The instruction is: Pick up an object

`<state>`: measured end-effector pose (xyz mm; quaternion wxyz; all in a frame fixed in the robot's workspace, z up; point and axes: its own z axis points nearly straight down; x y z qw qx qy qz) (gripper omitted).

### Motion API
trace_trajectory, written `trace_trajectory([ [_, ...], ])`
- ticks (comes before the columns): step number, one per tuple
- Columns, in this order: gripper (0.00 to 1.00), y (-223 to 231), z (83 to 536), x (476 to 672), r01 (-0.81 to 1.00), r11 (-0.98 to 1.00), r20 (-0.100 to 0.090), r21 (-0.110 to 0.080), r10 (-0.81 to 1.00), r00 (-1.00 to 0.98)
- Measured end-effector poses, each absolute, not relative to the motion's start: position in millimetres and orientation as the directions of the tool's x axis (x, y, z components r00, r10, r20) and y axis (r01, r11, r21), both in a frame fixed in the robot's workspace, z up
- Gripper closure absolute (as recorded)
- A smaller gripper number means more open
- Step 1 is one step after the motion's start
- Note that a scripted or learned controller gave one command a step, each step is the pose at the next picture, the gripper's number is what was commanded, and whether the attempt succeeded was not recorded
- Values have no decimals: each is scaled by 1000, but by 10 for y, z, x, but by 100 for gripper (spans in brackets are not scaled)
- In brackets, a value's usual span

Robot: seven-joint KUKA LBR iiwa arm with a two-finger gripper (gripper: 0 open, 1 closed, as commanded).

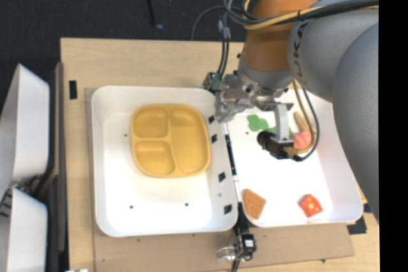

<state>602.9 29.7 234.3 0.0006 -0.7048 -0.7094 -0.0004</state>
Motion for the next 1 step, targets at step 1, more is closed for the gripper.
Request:
trace_trajectory([
  [1,100,730,2440,5867,1000,7,2,0,1000,-7],
])
